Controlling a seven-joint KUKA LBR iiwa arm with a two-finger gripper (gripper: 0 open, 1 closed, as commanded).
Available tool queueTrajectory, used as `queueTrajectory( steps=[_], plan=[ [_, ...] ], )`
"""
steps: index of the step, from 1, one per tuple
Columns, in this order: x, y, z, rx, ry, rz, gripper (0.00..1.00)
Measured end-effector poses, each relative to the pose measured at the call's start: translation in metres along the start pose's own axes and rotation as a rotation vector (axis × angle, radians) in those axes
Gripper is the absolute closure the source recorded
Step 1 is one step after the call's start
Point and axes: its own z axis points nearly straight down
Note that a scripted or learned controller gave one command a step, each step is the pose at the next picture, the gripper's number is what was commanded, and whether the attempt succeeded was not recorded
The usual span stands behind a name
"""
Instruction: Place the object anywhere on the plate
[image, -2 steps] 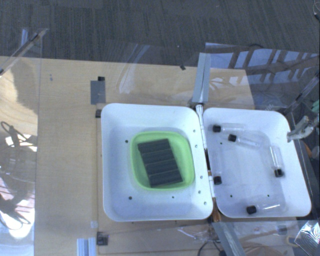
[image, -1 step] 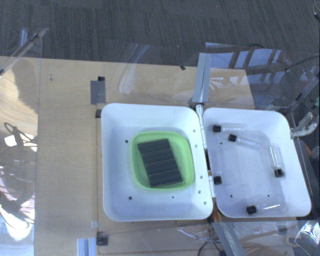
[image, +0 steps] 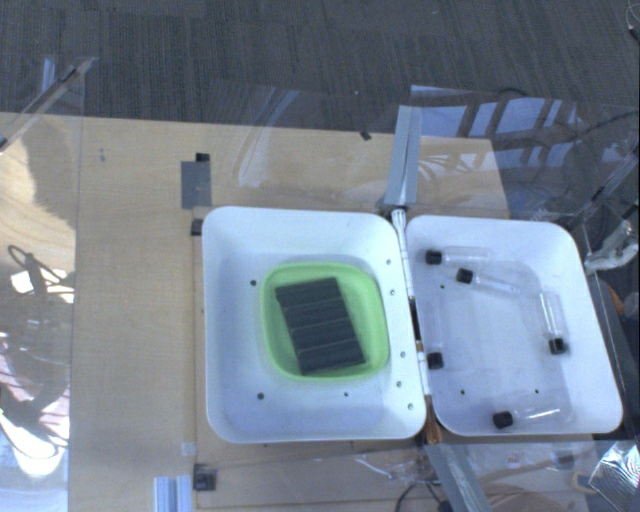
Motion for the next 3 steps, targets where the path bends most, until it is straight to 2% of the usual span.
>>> queueTrajectory(
  steps=[1, 2, 3],
  plan=[
    [0.003, 0.000, 0.000, 0.000, 0.001, 0.071, 0.00],
    [0.005, 0.006, 0.023, 0.004, 0.000, 0.096, 0.00],
    [0.004, -0.002, 0.018, 0.004, 0.001, 0.132, 0.00]
  ],
)
